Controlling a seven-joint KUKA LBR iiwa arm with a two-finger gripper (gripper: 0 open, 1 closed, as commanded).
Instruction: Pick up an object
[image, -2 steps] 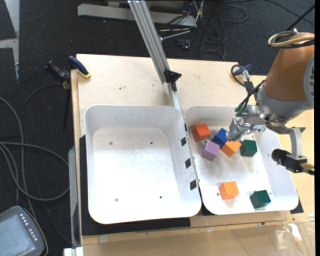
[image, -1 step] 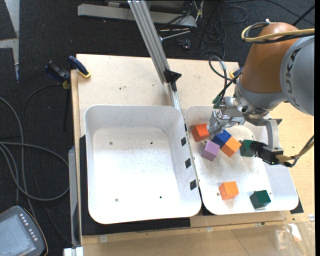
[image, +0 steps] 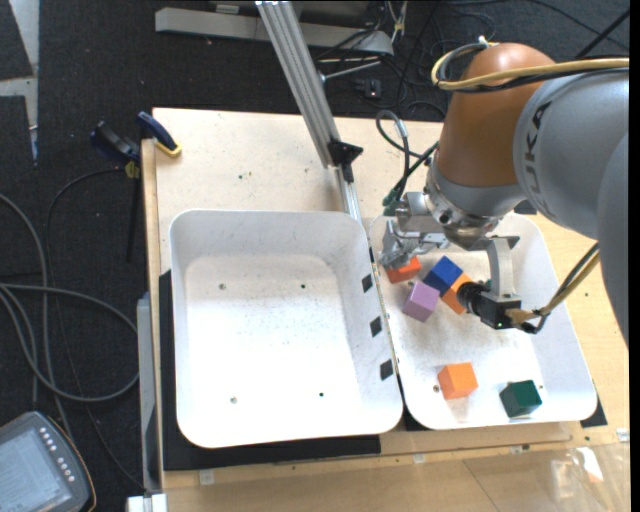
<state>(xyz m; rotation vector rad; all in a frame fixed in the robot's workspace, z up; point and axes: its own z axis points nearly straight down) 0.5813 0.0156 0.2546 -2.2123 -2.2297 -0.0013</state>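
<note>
Gripper (image: 408, 246) low in the right bin (image: 560, 330), at its upper-left. Orange block (image: 403, 268) sits just beneath the jaws, touching or nearly so; jaw opening is obscured, cannot tell. Purple cube (image: 421, 300) and blue cube (image: 444, 272) lie just right.

I count two white bins: left bin (image: 265, 320), right bin (image: 560, 370). In the right bin I log six blocks: three orange (image: 458, 380) (image: 403, 268) (image: 457, 297), one blue (image: 444, 272), one purple (image: 422, 300), one dark green (image: 520, 397). One arm (image: 540, 130). Two clamps (image: 155, 133) (image: 115, 145) at far left.
</note>
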